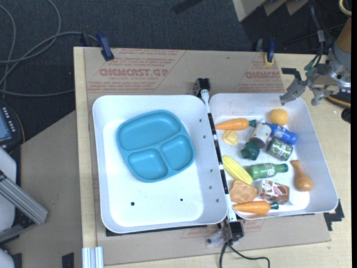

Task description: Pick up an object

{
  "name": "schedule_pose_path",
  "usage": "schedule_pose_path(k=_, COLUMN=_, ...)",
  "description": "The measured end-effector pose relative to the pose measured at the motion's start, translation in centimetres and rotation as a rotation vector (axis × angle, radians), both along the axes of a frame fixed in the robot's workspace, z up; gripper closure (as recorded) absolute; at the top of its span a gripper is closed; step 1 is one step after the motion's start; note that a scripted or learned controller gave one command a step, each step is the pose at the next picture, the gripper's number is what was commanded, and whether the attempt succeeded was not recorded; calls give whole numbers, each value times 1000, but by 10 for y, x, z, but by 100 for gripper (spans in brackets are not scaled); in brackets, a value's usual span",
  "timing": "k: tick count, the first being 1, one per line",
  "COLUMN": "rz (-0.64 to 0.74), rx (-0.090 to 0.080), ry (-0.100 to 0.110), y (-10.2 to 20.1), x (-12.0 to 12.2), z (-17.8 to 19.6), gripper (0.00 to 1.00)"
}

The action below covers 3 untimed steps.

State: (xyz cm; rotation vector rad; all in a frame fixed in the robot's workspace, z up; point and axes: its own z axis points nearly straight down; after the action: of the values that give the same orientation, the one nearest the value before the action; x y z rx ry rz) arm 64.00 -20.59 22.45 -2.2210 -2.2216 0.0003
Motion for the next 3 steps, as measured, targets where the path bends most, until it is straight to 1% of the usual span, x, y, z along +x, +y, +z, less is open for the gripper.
schedule_pose_path(k=1, rz=1, rx=6, ry=7, y=-16, x=20, z=-116, gripper=0)
schedule_pose_path(k=2, rz=3, rx=-1, ry=-3, y=-17, x=23, z=-97, gripper=100)
schedule_pose_path(k=3, rz=3, rx=-1, ry=-1, y=-16, x=22, z=-98, gripper=0)
